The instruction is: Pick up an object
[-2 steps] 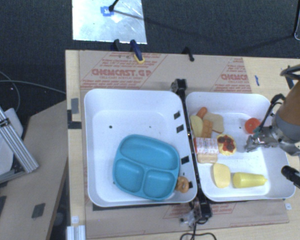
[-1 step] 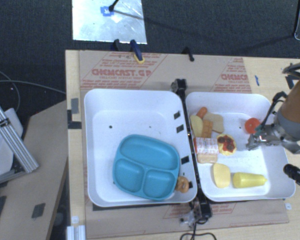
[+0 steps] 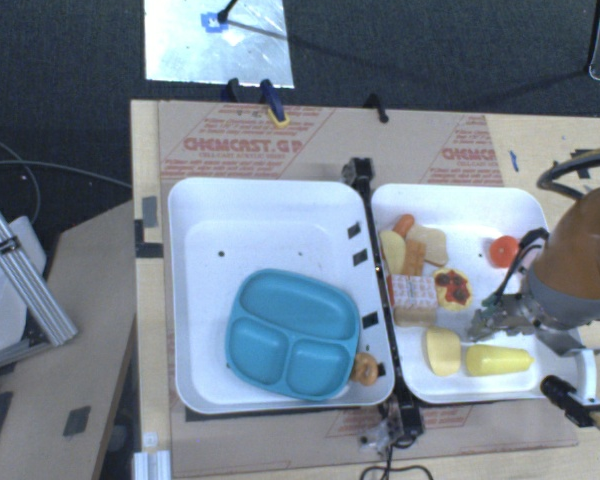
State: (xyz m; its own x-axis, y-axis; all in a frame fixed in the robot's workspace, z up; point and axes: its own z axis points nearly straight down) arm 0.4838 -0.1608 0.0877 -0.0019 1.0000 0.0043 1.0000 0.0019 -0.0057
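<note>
The right bin (image 3: 460,200) holds several toy foods. An orange sausage (image 3: 404,225) and a tan bread piece (image 3: 426,245) lie at its upper left. Below them are a pink-and-white wafer block (image 3: 413,296) and a small tart with red topping (image 3: 452,286). A red tomato (image 3: 502,251) sits near the right wall. A pale yellow wedge (image 3: 441,351) and a long yellow piece (image 3: 498,360) lie along the front. My gripper (image 3: 488,319) hangs low over the bin, just above the long yellow piece and right of the tart. Nothing shows held in it.
The left bin (image 3: 270,203) holds a blue divided plate (image 3: 292,334) and a small brown pastry (image 3: 365,369) at its front right corner. The grey arm (image 3: 580,268) covers the right bin's right side. A black divider (image 3: 375,268) runs between the bins.
</note>
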